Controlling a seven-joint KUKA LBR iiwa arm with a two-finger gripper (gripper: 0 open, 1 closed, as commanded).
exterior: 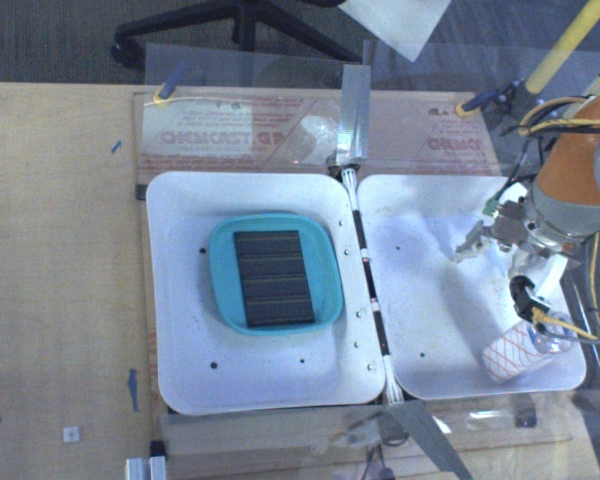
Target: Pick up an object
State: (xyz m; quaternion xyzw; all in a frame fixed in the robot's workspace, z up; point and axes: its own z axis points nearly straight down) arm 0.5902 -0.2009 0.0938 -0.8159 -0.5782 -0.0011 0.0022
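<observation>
— The fingers [472, 246]: parted or closed?
— I cannot tell. They are a pale blur at the tip of the gripper [480, 240], which hangs over the right bin [430, 358]. Nothing is visible between them.
— So what is there to pick up?
— A red-and-white checked packet [513, 353] lies in that bin's front corner on the arm's side, close against the wall and apart from the gripper. In the left bin [180, 368], a dark ridged block [273, 278] sits inside a teal dish [220, 268].
— Why would the packet lie in the corner?
— My guess is that loose things slide to the walls. That makes it awkward, because the wall crowds one side. The block lies flat and centred, so it looks easier to take, but it is well apart from the gripper, across the divider.
</observation>
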